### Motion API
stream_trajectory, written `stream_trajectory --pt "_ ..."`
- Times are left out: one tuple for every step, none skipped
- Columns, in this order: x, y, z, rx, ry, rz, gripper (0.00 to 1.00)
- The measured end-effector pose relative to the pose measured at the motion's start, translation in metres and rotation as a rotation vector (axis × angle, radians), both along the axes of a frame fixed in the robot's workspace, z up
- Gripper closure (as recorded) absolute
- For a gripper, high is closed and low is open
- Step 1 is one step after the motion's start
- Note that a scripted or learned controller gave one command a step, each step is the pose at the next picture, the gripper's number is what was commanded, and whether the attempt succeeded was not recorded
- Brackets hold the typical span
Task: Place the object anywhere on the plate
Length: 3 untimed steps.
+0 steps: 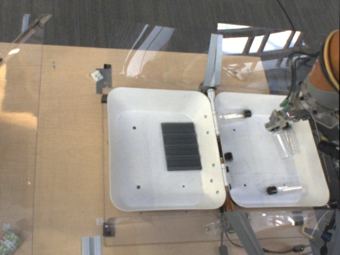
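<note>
Your plate, a dark ribbed rectangular plate point(181, 146), lies flat in the middle of the left bin point(127, 190). Right of that plate, across the seam where the two bins meet, the right bin point(249, 195) holds clear tubes with black caps. One capped tube point(234, 115) lies near the far-left corner of that bin, above and to the right of the plate. Another capped tube point(284, 188) lies near the bin's front edge, well to the plate's right. A small black cap point(228, 156) sits just inside the right bin, close beside the plate's bin wall. The gripper point(280, 119) hangs over the right bin's far side, well apart from the plate, with a clear uncapped tube point(285, 142) under its tip. You cannot tell whether it grips that tube.
</note>
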<state>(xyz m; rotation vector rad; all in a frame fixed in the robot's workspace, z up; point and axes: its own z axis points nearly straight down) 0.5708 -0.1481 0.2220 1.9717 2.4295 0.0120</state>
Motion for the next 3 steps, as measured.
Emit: stream_trajectory --pt "0.068 0.086 -0.037 0.002 0.011 -0.014 1.00" --pt "0.088 0.158 -0.014 0.004 0.010 -0.183 1.00" --pt "0.098 0.227 0.014 0.004 0.010 -0.239 1.00"
